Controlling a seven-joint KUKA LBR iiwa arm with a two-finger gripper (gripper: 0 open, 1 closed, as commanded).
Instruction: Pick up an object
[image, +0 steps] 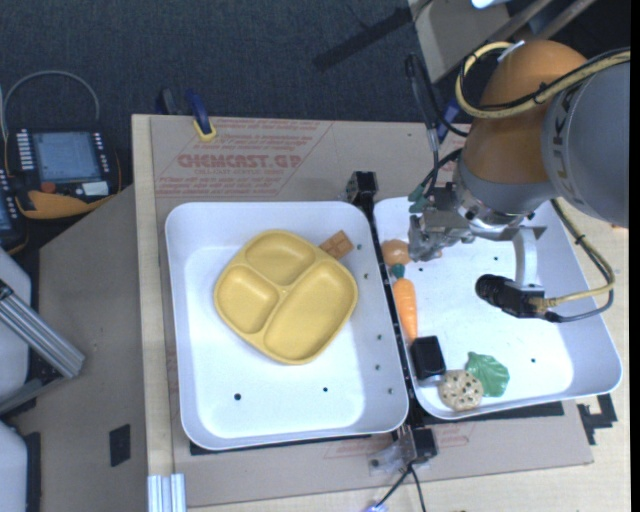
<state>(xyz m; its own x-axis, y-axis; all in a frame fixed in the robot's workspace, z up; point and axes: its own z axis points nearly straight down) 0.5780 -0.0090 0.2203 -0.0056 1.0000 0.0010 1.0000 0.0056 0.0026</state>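
Observation:
My gripper hangs over the upper left part of the right bin, just right of a small tan-orange object by the bin's left wall. An orange carrot lies below that, along the left wall. Further down sit a black block, a round speckled cookie and a green leafy piece. Nothing is visibly held between the fingers.
The left bin holds a yellow divided plate and a small brown block at the plate's upper right. A black cable fitting hangs over the right bin's middle. The arm's grey and orange bulk covers the bin's far right corner.

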